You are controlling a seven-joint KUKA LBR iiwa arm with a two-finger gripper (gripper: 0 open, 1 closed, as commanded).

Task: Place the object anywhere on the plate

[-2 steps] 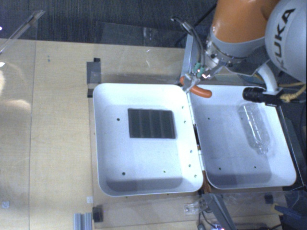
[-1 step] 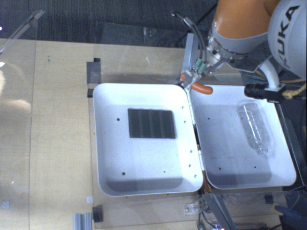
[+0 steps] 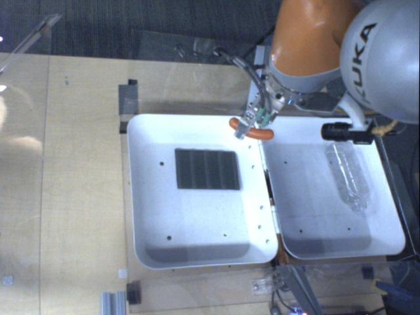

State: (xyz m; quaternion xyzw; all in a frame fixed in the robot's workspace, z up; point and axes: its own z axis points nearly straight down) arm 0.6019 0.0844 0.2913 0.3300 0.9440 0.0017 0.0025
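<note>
A dark grey ribbed rectangular plate (image 3: 207, 169) lies flat in the left bin (image 3: 151, 195). My gripper (image 3: 248, 128) hangs over the back edge where the two bins meet, to the upper right of the plate. It is shut on a small orange sausage-shaped object (image 3: 263, 134), whose two ends stick out left and right of the fingers. The object is held crosswise, clear of the plate.
A clear plastic bottle (image 3: 348, 172) lies lengthwise in the right bin (image 3: 308, 235), near its right side. The grey arm with its orange band (image 3: 308, 31) fills the upper right. A divider ridge (image 3: 269, 195) separates the bins.
</note>
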